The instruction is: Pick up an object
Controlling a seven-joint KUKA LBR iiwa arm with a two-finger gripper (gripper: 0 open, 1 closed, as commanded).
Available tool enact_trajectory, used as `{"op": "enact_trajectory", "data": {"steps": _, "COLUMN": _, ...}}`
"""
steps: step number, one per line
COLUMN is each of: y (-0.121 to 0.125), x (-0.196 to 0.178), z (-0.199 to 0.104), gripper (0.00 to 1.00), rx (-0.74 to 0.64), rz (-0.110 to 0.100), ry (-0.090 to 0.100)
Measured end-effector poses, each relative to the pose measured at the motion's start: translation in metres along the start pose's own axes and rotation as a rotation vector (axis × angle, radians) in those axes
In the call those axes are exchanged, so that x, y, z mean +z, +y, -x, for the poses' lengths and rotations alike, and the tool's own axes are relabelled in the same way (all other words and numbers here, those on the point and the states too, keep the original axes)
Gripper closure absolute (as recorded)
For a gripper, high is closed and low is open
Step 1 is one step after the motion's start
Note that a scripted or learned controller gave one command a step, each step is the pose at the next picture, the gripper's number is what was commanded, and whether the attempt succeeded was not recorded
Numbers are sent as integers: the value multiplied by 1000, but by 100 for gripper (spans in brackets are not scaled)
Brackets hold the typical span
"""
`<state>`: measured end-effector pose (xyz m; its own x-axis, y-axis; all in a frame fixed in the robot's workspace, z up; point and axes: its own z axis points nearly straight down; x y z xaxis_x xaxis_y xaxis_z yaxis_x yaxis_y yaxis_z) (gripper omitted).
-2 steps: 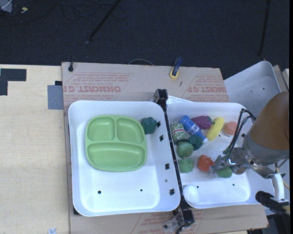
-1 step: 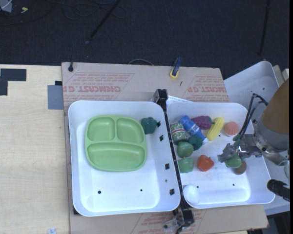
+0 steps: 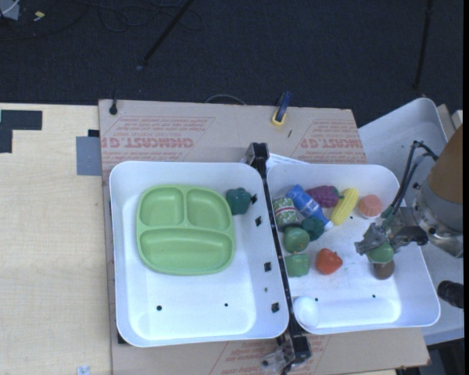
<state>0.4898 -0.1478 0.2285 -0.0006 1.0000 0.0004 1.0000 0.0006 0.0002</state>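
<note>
I see my gripper (image 3: 379, 248) closed around a small green object (image 3: 381, 253), just right of the red toy (image 3: 327, 261). The arm (image 3: 445, 201) reaches in low from that toy's far right.

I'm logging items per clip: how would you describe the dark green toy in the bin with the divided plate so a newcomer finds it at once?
Start at the left white bin, which holds the light green divided plate. Look just off the plate's upper right corner, near the wall shared with the other bin: the dark green toy sits there. It is the lone loose item in that bin, and much darker than the plate.
</note>
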Motion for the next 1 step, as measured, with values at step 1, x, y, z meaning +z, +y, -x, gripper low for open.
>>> {"op": "enact_trajectory", "data": {"steps": 1, "y": 0, "x": -9, "z": -50, "gripper": 100, "rx": -4, "rz": -2, "ry": 2}}
